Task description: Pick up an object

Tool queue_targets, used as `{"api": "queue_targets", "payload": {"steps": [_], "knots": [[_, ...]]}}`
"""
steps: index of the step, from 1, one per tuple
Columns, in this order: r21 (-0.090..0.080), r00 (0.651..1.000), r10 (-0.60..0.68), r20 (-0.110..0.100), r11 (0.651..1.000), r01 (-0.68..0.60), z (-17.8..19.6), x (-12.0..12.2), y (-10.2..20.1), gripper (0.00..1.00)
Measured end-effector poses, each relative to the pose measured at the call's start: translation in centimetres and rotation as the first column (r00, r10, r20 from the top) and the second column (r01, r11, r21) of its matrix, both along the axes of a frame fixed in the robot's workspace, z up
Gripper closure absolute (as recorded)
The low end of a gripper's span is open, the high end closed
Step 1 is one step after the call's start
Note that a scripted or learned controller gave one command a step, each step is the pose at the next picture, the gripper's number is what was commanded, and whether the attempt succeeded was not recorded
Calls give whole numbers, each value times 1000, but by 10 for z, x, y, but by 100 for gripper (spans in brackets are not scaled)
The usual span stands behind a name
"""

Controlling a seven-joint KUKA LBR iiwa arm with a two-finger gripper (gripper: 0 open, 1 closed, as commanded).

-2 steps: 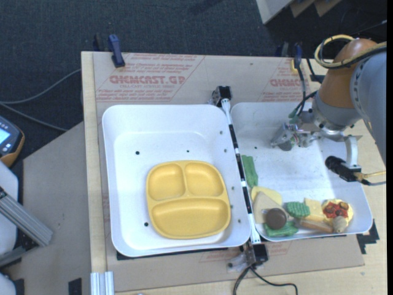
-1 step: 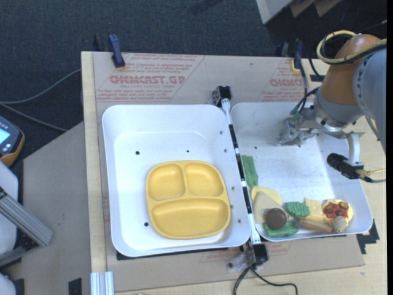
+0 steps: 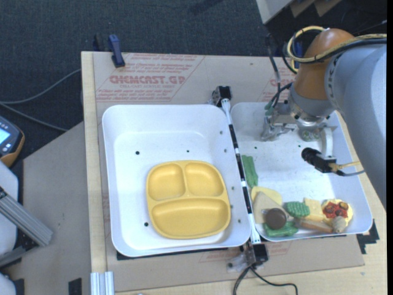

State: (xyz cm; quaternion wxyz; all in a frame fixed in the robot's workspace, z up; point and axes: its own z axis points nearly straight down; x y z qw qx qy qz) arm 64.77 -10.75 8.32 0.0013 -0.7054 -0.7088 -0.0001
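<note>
Several toy foods lie along the near edge of the right bin (image 3: 288, 158): a green strip (image 3: 249, 169) against the left wall, a pale yellow wedge (image 3: 265, 198), a brown round piece (image 3: 274, 217), a green leafy piece (image 3: 298, 209), a yellow block (image 3: 314, 208) and a red-topped piece (image 3: 335, 209). My gripper (image 3: 276, 129) hangs over the far part of the right bin, well apart from the foods, with nothing visible in it. The arm's orange band (image 3: 319, 60) sits above it.
The left bin (image 3: 123, 128) holds a yellow divided plate (image 3: 186, 198). A black clip (image 3: 222, 94) sits at the far end of the divider between the bins. A black cable part (image 3: 316, 158) hangs below the wrist. A blue clamp (image 3: 115, 49) grips the board's far edge.
</note>
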Motion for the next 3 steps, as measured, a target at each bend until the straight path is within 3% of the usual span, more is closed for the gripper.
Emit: {"api": "queue_targets", "payload": {"steps": [1,2,3], "knots": [[-7,1000,-10,8,1000,10,41,-7,-72,100],[0,1000,-2,0,1000,2,67,-41,-20,100],[0,1000,4,7,1000,-4,104,-42,56,100]]}}
